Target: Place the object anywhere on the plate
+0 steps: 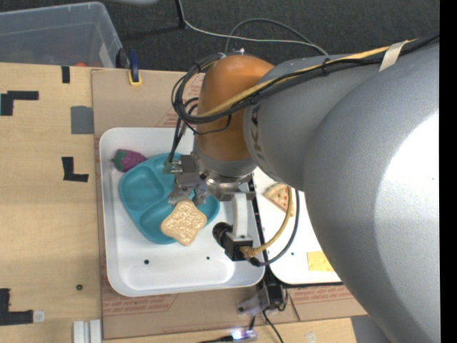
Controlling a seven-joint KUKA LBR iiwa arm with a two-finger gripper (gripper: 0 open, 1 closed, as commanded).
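Tan and pebbled like a cracker, the object (184,222) sat on the teal plate's (143,191) rim at about five o'clock, just below the gripper (194,191), whose fingers were hidden, so I couldn't tell their spread. It looked light, stiff and flat, probably toy food; pinching across its two opposite edges seemed the safest hold.

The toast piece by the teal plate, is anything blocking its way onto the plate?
Nothing visible does. The toast piece already overlaps the near rim of the teal plate, just below the tool. The purple item sits at the plate's far corner, apart.
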